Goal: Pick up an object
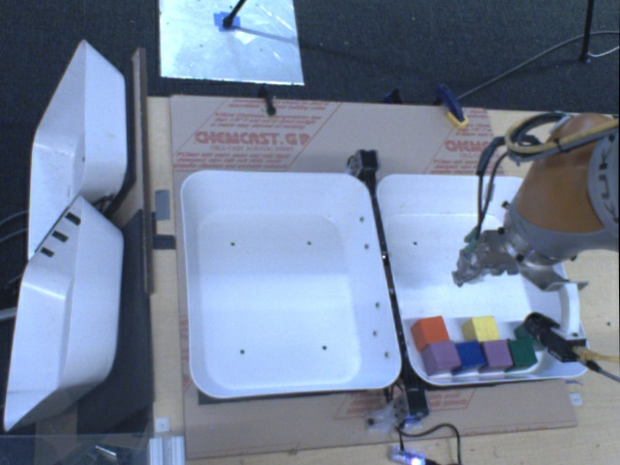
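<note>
Hovering right of centre over the bare floor of the right bin (426, 211): gripper (475, 264), apart from the blocks below it in the frame, whether open or closed impossible to tell. Packed tight at lower right against the bin's wall: orange block (430, 332), yellow block (480, 329), blue block (470, 355) and neighbours, so probably easy to jam on a neighbour or the wall and come up with nothing. Roughly cubic each, without a real long axis, though lined up left to right along that wall.

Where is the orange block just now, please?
The orange block lies in the right bin, near its front edge, leftmost of the blocks, touching the purple block.
</note>
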You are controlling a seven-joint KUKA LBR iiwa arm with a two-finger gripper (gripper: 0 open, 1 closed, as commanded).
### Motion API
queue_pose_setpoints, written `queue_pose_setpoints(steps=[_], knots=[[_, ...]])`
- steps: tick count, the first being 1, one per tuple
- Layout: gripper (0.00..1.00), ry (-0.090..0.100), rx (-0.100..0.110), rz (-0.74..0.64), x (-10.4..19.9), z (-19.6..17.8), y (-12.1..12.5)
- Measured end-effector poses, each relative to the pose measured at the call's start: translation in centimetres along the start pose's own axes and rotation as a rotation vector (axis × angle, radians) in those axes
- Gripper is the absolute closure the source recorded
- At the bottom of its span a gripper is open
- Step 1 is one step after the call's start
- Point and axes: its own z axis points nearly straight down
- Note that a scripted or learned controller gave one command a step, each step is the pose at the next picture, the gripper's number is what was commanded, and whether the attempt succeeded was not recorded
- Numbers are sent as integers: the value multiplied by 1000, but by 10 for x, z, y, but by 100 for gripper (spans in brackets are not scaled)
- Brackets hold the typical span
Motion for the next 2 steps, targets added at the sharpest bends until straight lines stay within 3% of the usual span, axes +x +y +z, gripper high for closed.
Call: queue_pose_setpoints(steps=[1, 2], knots=[[100, 0, -1, -1, 6, -60, 4], [100, 0, 2, 0, 6, -90, 5]])
